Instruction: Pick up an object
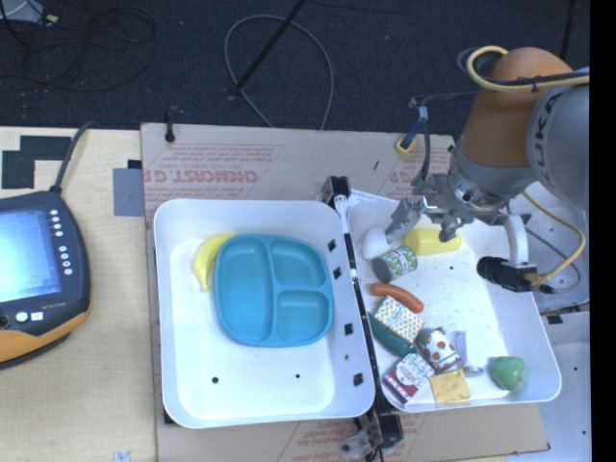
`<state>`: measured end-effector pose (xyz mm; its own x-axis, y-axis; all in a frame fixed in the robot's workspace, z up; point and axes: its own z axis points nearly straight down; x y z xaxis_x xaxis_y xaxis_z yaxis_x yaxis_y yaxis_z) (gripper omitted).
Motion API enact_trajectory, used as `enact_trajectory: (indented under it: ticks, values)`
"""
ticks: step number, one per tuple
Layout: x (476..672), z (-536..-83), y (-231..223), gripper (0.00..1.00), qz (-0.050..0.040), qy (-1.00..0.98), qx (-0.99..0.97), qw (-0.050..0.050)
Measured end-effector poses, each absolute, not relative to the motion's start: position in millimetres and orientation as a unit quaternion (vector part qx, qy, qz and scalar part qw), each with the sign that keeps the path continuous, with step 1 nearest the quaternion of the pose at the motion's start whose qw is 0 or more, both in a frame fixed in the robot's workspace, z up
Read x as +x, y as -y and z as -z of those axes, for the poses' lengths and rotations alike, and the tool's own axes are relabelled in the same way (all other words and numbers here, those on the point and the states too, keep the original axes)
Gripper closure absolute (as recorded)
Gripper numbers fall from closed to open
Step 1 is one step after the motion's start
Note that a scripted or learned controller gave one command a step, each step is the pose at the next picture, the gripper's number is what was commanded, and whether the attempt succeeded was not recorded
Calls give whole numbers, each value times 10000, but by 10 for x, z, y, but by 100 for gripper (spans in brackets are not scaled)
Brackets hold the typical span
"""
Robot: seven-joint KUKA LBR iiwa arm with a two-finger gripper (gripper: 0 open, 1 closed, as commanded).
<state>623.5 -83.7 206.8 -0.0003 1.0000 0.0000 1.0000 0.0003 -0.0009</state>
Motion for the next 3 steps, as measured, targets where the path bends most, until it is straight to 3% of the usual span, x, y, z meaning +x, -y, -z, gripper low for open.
enact_trajectory:
  ticks: [1,2,3]
  values:
    - [6308,-1364,1219,0,-26,7063,-7079,23]
    - [6414,-845,931,0,-49,7069,-7073,58]
    - [6419,-973,938,100,-32,7058,-7084,56]
